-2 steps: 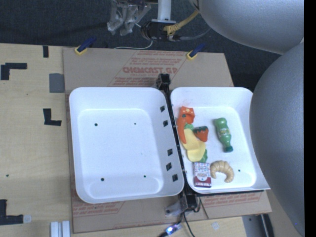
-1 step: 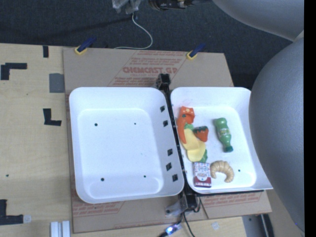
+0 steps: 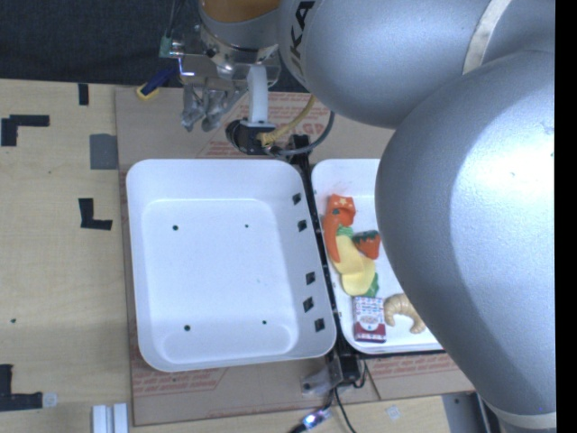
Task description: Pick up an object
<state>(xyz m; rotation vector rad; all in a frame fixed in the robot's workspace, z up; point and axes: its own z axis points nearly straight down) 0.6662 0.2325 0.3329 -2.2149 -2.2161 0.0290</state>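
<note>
1. Presently the tool hangs beyond the far rim of the left bin, over the brown board; whether it is open or closed cannot be told, and nothing is seen in it.
2. The arm covers much of the right bin; part of a black letter shows on its grey casing, not legible as a word.
3. The left bin offers a wide bare floor.
4. Objects lie in the right bin's left strip: an orange toy, a yellow piece, a small red-and-white packet with unreadable print, and a tan item.
5. Black tape marks sit on the bench.
</note>
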